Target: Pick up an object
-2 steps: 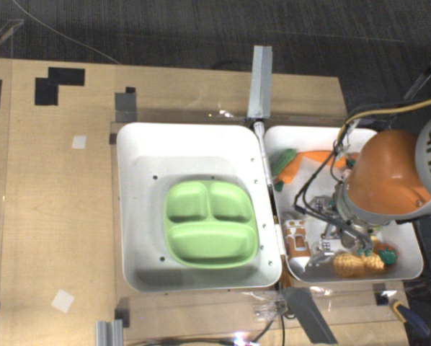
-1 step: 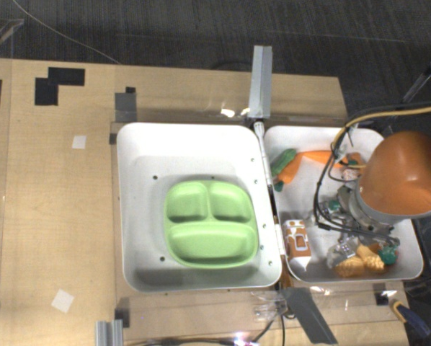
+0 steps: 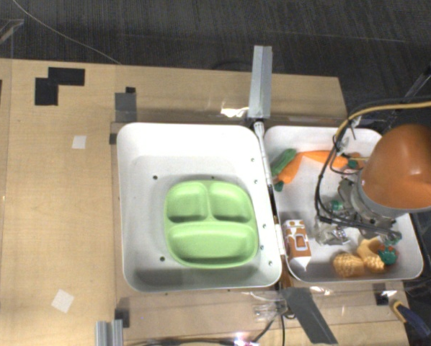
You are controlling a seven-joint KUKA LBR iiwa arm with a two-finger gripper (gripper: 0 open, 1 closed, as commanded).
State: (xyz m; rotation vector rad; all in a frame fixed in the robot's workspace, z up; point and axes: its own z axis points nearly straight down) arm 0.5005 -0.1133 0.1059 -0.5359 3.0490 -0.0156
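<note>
While the claw (image 3: 343,231) sits low in the right bin (image 3: 415,269) (grip state unreadable), a yellow toy (image 3: 349,264) lies just below it.

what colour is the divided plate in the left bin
Light green; the divided plate shows clearly in the camera view.

The arm (image 3: 403,168) comes in from the right and hangs low, its wrist pointing almost straight down so that the rounded orange band faces up and hides most of the grey body beneath. Black and yellow cables (image 3: 345,132) loop along its left side. The gripper (image 3: 338,233) sits under the wrist at the lower left, a tangle of metal too cluttered to read.
</note>
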